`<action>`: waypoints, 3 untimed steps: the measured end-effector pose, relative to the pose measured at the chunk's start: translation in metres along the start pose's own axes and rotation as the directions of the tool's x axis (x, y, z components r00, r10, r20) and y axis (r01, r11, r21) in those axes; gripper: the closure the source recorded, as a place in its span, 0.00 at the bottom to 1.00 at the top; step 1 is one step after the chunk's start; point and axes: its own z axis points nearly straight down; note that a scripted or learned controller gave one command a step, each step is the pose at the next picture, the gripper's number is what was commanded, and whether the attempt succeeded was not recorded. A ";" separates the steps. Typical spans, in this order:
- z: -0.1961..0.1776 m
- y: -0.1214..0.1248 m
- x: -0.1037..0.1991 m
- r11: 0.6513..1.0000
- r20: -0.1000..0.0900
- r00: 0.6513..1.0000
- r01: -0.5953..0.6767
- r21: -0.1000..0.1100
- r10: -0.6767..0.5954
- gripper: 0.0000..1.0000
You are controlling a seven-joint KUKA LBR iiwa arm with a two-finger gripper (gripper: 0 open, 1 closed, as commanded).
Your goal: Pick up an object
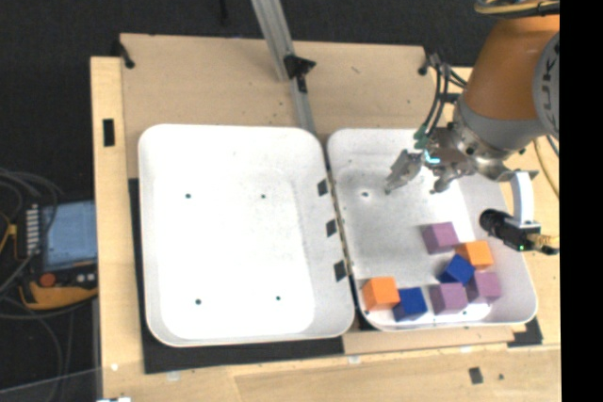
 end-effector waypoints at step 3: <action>0.108 0.017 0.001 1.000 0.002 1.000 -0.007 0.001 0.007 0.00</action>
